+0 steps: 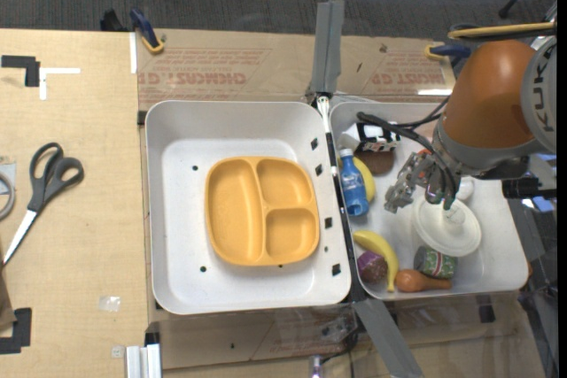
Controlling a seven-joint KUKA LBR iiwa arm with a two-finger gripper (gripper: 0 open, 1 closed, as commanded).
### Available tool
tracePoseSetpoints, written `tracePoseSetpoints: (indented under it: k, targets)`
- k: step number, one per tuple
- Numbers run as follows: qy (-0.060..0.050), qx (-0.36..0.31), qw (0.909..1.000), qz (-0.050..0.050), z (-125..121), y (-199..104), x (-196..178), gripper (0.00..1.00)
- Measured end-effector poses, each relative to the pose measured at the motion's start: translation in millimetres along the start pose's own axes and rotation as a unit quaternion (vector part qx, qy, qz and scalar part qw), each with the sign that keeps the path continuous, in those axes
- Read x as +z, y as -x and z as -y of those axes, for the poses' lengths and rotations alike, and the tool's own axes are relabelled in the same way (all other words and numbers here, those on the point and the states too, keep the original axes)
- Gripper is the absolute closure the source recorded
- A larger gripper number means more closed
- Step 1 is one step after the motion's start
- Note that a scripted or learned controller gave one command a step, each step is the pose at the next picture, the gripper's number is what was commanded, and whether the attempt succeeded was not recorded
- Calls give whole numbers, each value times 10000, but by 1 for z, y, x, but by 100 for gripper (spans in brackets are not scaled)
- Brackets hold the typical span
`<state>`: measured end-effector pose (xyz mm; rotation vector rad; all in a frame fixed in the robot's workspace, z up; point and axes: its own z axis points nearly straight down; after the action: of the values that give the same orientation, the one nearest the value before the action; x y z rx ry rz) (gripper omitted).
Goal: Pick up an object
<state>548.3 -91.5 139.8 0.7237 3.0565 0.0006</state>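
Observation:
The right bin point(496, 283) holds several objects: a blue bottle point(354, 188), a yellow banana point(379, 249), a purple round fruit point(370, 267), an orange carrot point(420, 281), a green patterned cup point(436, 264), a white round lid-like piece point(448, 226) and a black-and-white toy point(378, 137) with a brown piece point(379, 162) beside it. My gripper point(412, 184) hangs over the middle of this bin, just left of the white piece and right of the blue bottle. Nothing shows between its fingers.
The left bin point(168, 190) carries a yellow divided plate point(262, 210). Scissors point(40, 190) lie on the wooden bench at far left. A grey divider post point(327, 40) stands between the bins at the back. The orange-banded arm point(496, 102) covers the right bin's back corner.

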Motion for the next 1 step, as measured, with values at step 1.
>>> tracePoseSetpoints:
  k: [1]
  targets:
    - [-4,-624,9981,7,28,83,-178,100]
